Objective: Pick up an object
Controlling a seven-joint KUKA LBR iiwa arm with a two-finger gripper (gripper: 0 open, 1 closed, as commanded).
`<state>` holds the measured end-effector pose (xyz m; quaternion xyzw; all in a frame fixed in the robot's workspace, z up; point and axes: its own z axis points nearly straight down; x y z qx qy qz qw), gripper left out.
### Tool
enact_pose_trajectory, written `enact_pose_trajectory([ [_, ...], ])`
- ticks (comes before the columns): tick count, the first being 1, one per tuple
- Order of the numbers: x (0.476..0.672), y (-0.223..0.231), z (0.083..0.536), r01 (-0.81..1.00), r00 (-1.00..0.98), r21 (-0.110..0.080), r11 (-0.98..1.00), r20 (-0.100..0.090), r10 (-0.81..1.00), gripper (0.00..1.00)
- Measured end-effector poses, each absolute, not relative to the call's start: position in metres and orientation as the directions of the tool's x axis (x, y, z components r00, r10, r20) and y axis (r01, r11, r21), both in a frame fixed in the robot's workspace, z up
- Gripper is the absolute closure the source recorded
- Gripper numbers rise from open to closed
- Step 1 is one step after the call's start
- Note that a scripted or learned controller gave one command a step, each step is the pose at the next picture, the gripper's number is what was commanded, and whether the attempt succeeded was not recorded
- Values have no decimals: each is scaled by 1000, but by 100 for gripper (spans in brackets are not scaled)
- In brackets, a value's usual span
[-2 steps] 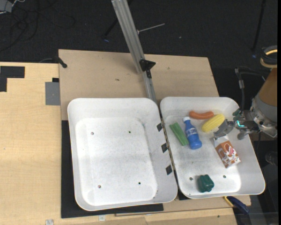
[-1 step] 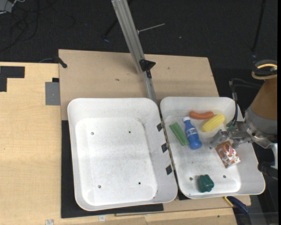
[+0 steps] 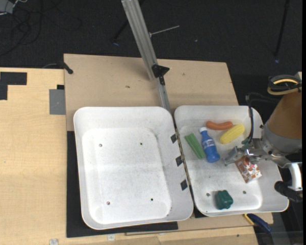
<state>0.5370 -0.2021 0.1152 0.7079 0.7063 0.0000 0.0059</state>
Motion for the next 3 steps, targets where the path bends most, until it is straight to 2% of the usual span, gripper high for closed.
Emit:
enact_pose_trajectory([
  [1, 542, -204, 115, 1000, 3, 20, -3, -10, 1000, 0],
  [2, 542, -206, 126, 1000, 8, 25, -8, -12, 1000, 100],
  [3, 538, -213, 185, 1000, 4, 2, -4, -1, 1000, 100],
])
